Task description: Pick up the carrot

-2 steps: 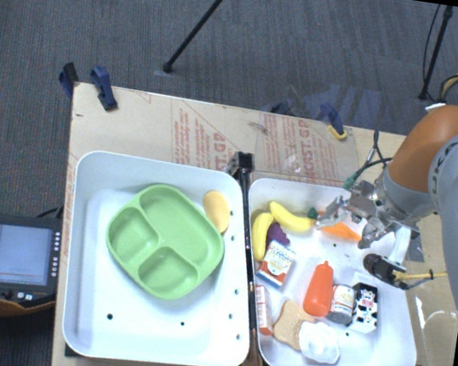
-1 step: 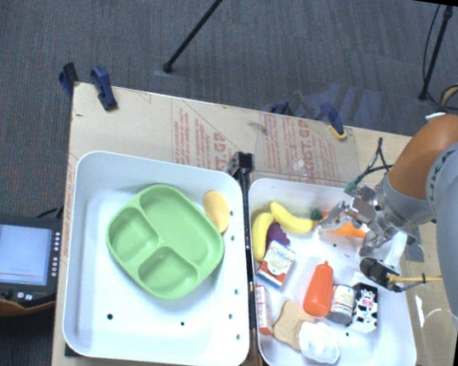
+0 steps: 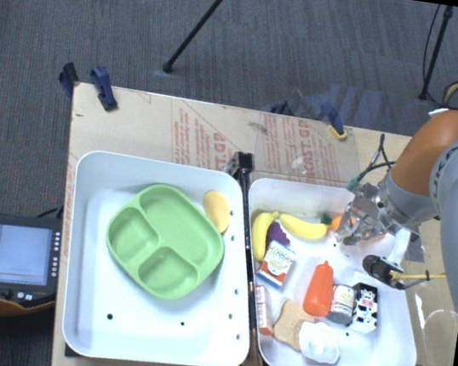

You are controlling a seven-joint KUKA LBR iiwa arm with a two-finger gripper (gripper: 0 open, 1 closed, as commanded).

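Camera view: carrot (image 3: 319, 289) upright, near-vertical.

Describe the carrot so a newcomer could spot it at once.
Start at the right-hand bin, the one crowded with toy food. Near its middle, the carrot stands roughly lengthwise between a small printed carton on its left and a cow-patterned black-and-white item on its right. It is the only solid orange, tapered piece; the bananas above are yellow.

I see a light green plate (image 3: 166, 241) in the white left bin (image 3: 81, 301), with a pale yellow piece (image 3: 217, 210) at its edge. In the right bin (image 3: 400, 330) lie yellow bananas (image 3: 304, 227), an orange bottle (image 3: 319, 289) and a black-and-white spotted carton (image 3: 364, 307).
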